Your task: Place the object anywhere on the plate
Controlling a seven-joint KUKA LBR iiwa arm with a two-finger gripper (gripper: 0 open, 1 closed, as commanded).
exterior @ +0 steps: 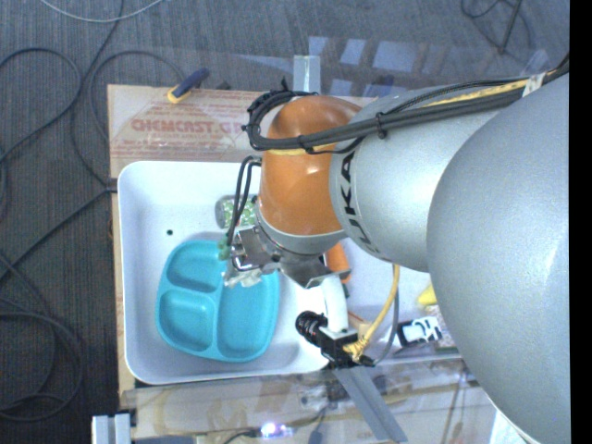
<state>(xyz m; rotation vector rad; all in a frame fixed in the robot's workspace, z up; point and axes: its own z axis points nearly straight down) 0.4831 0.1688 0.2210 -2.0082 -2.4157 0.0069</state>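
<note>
One blue plate (208, 308) with three compartments lies in the left white bin (139, 248), toward its lower half. The grey arm (444, 192), orange band above the wrist, reaches in from the right and covers the bin's right side. The gripper (242, 262) sits at the plate's upper right rim; its state cannot be told. A small green-patterned object (229, 212) lies just above the plate, beside the wrist, partly hidden.

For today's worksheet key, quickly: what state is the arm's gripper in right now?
Gripper: cannot be told; it sits over the rim of the blue three-compartment plastic plate, hidden beneath the orange wrist band.
</note>
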